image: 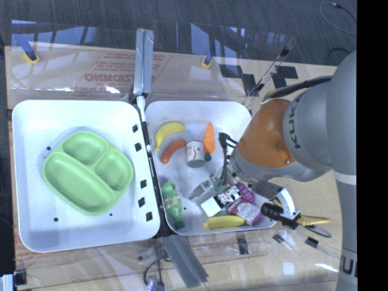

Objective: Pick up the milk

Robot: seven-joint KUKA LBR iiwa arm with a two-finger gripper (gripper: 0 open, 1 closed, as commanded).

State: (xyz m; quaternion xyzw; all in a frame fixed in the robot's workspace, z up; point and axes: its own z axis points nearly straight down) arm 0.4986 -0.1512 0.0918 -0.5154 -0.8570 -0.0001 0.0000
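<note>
Bins are sitting side by side on the bench, and going left to right, the left white bin (24, 162) is carrying a green moulded plastic plate with three compartments (88, 171) near its middle. The right white bin (182, 111) is holding the clutter: a green leafy toy vegetable (170, 199) at its left edge, a yellow plastic banana (168, 131) and an orange sausage-shaped piece (172, 150) toward the far-left corner, a small tin can (194, 153) and an orange toy carrot (209, 137) nearer the middle.

The small white carton with black cow patches (225, 196), which I am taking for the milk, is lying by the near-right corner, touching a purple-pink box (246, 211), with a second yellow banana (225, 222) along the near edge.

The gripper (224, 162) is hanging just above that carton; I cannot tell how wide it is standing, nor whether anything is in it.

A good grab, I'd say, means dropping straight onto the carton's narrow sides, clear of the purple box.
</note>
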